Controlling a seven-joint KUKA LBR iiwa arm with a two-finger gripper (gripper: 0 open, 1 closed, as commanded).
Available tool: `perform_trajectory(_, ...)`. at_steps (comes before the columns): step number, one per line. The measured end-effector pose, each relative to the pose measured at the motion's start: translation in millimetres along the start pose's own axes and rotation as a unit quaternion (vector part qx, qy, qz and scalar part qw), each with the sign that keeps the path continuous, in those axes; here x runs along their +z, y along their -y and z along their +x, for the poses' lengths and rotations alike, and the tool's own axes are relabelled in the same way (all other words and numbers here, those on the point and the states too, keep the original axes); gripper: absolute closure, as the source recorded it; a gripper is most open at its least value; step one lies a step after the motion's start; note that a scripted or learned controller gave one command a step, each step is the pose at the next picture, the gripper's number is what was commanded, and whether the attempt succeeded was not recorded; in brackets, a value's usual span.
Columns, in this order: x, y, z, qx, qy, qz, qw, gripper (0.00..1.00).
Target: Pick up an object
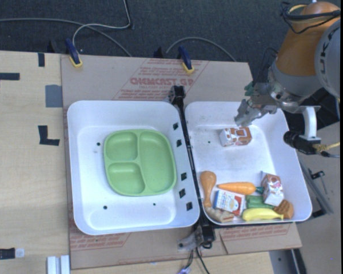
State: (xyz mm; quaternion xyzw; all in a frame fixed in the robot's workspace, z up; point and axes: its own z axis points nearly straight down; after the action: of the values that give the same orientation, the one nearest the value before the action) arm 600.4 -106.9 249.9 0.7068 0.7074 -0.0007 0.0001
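You have the gripper [244, 117] hanging over the right bin [286, 153], and just below and a touch left of the jaws lies a small carton [235, 136], on its side and alone on the bin floor. I cannot tell from this slanted view whether the jaws are apart or together, and nothing is visibly between them. Judge the carton as light, stiff enough to take a squeeze across its flat faces, and likely to skid on the smooth white plastic if you nudge one end. Take it across the short width, near its middle, with the jaws square to its long sides. Around it you have bare floor on every side, so the descent is roomy; the bin's far wall sits close behind the jaws, and the divider [183, 147] between bins is off to their left. The crowd lies well below the jaws at the bin's near end: a carrot [237, 187], a banana [262, 214], a second carton [227, 201] and other toy foods packed touching one another. Farther left of the jaws, the left bin [88, 210] holds a green tray [140, 161].
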Motion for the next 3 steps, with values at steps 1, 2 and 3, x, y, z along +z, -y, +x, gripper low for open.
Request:
perform_trajectory(1,121.8,-47.4,-23.9,0.000,0.000,-0.001,1.0000,1.00)
perform_trajectory(2,145.7,-51.2,-9.2,0.000,0.000,0.000,1.0000,1.00)
perform_trajectory(3,117.2,-19.6,-51.9,0.000,0.000,0.000,1.0000,1.00)
